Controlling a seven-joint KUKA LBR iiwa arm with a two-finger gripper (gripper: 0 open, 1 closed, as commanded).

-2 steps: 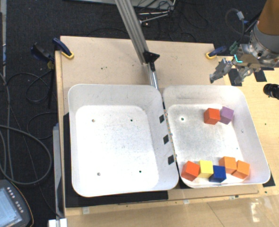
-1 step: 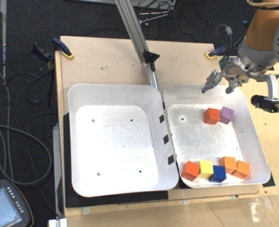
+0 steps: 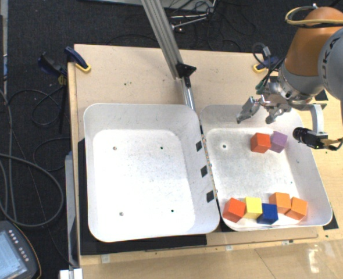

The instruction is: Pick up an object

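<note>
Both white bins, left and right, read as smooth plastic with a soft sheen, faintly speckled; the bench beneath looks like pale matt wood. The blocks look matt and smooth, like the orange cube and the purple cube; the arm's orange band shines glossy over grey casing; the slanted pole looks like brushed metal.

orange block touching purple block, right bin, upper area
</note>
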